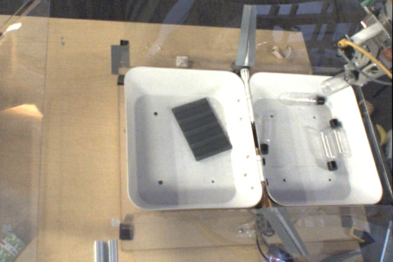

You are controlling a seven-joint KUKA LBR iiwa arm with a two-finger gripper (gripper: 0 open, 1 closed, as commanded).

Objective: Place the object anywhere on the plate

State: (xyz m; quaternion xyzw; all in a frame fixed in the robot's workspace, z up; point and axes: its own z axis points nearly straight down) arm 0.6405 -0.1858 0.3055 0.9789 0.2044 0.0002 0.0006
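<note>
Gripper of mine (356, 70), grip state unreadable; clear capped tube (301, 97) just beside, dark ridged plate (201, 129) well apart leftward.

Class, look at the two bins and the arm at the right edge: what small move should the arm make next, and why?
Probably swing left and down over the right bin, towards a clear tube with black caps. The gripper sits beyond that bin's upper right corner, while the dark ribbed plate in the left bin carries nothing yet.
</note>
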